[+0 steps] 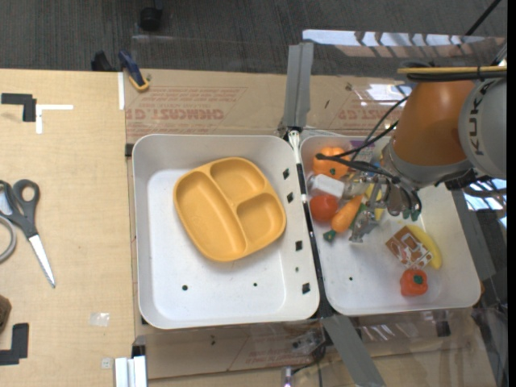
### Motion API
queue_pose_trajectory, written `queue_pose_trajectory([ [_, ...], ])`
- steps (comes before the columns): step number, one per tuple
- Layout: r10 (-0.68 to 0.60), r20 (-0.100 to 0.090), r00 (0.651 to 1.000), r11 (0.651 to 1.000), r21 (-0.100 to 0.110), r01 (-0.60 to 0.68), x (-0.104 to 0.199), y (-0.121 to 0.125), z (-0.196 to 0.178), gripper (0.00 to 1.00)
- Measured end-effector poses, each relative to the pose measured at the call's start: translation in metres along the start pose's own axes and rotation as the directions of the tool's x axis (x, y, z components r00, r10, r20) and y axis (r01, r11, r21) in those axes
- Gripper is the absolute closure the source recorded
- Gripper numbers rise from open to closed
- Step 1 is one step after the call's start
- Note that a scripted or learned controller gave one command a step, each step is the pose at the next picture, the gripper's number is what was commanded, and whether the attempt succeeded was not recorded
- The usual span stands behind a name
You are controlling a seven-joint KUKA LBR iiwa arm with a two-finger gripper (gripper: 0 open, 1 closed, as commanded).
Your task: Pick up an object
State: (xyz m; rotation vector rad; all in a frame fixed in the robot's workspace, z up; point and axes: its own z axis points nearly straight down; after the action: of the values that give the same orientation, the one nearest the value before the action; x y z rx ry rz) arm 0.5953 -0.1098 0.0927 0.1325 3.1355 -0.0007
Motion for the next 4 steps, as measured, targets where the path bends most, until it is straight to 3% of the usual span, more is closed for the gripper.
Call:
queue_pose_trajectory([
  [1,0.067,-0.001,0.998,0.998,0.007,-0.067,-0.021,0.01,-0.001,0.0],
  [2,0.068,0.007,0.998,0.998,0.009,-0.068,-0.023,0.008,-0.012,1.0],
  [3,0.067,0.007,0.998,0.998,0.008,-0.067,-0.024,0.008,-0.012,0.0],
  [4,0.108,0.007,0.994,0.994,0.006,-0.108,-0.003,0.01,-0.003,0.0],
])
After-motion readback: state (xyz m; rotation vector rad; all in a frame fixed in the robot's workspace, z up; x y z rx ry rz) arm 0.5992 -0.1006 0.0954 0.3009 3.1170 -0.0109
